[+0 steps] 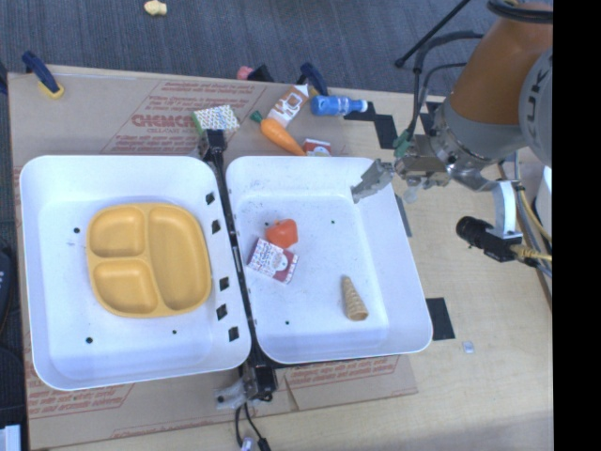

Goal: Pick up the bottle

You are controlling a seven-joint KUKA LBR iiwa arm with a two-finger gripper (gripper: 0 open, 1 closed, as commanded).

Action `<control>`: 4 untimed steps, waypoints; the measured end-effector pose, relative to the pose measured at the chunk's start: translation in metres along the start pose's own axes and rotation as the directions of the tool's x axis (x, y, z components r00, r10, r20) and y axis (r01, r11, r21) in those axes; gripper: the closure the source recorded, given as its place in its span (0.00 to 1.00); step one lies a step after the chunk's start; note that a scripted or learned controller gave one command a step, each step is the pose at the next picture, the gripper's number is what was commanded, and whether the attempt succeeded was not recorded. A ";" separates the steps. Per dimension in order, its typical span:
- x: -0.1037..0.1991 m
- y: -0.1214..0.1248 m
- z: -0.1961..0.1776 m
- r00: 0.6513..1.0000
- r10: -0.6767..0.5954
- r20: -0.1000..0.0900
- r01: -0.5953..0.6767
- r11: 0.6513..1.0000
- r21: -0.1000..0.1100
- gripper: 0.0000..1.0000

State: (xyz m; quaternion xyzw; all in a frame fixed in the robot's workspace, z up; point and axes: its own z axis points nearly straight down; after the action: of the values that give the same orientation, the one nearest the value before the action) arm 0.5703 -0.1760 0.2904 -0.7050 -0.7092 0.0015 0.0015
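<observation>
Hovering over the right bin's [413, 289] far corner, the gripper [371, 182] hangs w/ nothing seen between its fingers; whether they're spread or closed, can't tell. The bottle [272, 250], red cap, white label, lies on its side below and left of the tool, near an ice-cream cone [354, 299]. Pickup not yet begun; descent, grasp, lift all remain.

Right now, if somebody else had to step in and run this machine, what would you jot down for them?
Gripper: over the right bin's upper right corner, holding nothing.
Bottle, orange cap and red-and-white label: lying in the right bin, left of centre, untouched.
Also in that bin: an ice cream cone. Left bin holds a yellow divided plate.
Done: no pick yet.
Left: move over the bottle, descend, grasp, lift.
</observation>
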 end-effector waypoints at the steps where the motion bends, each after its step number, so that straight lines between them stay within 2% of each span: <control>1: 0.016 0.038 0.126 0.988 0.154 -0.001 -0.154 0.988 0.003 0.00; 2: 0.037 0.025 0.199 0.853 0.522 -0.002 -0.522 0.853 0.004 0.00; 3: 0.038 0.024 0.189 0.855 0.518 -0.002 -0.518 0.855 0.008 1.00; 4: 0.071 -0.020 0.180 0.586 0.810 -0.001 -0.810 0.586 0.005 1.00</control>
State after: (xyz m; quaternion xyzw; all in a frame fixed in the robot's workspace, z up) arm 0.5495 -0.1052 0.1103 -0.9504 -0.3108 0.0024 0.0034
